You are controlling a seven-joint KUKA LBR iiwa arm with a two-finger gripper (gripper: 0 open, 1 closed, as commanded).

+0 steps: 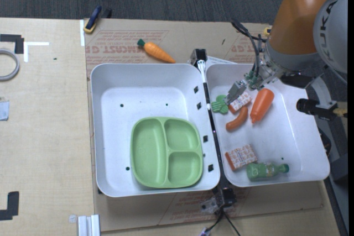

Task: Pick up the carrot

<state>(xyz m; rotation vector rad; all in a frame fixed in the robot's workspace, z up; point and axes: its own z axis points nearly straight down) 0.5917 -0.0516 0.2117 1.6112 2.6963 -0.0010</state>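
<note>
Two shallow white bins sit side by side on the counter (44,146), and the carrot (157,51) lies in neither: it rests on the brown cardboard just beyond the far rim of the left bin (110,135), well apart from the arm. It is a small orange cone with a green tuft at its blunt end, smooth like moulded plastic.

The end effector (239,91) hangs low in the right bin (301,146), near its far left corner, among the toy food. Whether its fingers are apart or together cannot be made out, as the tip is a small dark cluster against the clutter, and nothing is visibly held between them. Just beside it lie a small red-and-white packet (241,101), a green leafy piece (220,104), a curved sausage (237,118) and a larger orange vegetable (261,105) with a rounded, glossy body. Nearer the front wall are another printed packet (240,156) and a green bottle (265,170) on its side.

The left bin holds a pale green plate (166,152) with three compartments, matte with soft rounded corners.

By my reading, the pick is not yet begun in any useful sense: the carrot is untouched and outside the bins, while the arm is busy in the wrong place. Everything remains: rising out of the bin, crossing over the left bin's far rim, lining up with the carrot's slant, closing and lifting.
</note>
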